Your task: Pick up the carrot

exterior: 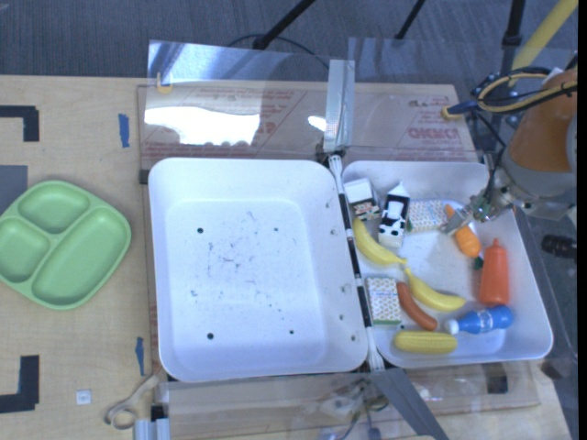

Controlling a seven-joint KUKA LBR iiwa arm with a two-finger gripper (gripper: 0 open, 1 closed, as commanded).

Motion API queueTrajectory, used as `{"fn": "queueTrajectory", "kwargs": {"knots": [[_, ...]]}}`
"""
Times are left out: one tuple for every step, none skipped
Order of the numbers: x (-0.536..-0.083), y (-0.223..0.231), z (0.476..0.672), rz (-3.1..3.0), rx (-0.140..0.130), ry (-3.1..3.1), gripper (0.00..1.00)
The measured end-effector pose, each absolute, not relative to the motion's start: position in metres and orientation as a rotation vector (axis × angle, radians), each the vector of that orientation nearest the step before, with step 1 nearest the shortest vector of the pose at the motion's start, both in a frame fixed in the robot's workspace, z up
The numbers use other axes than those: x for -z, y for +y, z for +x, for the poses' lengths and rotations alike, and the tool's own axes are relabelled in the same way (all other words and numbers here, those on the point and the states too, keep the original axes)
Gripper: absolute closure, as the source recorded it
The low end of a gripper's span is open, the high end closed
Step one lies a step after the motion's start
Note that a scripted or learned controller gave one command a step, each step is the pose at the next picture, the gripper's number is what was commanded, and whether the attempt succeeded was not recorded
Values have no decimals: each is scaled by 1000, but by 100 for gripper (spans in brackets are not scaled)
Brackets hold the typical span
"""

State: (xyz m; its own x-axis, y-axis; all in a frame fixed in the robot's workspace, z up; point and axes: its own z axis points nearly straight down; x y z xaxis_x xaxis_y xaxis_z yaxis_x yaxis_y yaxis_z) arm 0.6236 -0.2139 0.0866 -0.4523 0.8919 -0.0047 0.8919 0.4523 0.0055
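Observation:
The carrot [467, 240] is a short orange piece lying in the right bin [537, 324], near its far right side, just left of an orange-red bottle [494, 274]. My gripper [478, 210] hangs right above the carrot's far end, at the tip of the grey arm with the orange band [541, 136] that comes in from the right. The carrot rests on the bin floor, and nothing shows it lifted.
The right bin also holds two bananas [377, 248], a black-and-white cow toy [394, 220], small boxes [426, 214], a red sausage [418, 309], a blue-and-white bottle [482, 320] and a yellow piece [425, 341]. The left bin [174, 191] adjoins it. A green divided plate [60, 243] sits far left.

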Motion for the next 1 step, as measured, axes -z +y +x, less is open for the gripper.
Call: {"fn": "queueTrajectory", "kwargs": {"knots": [[-220, -170, 646, 1603, -3, 2696, 100]]}}
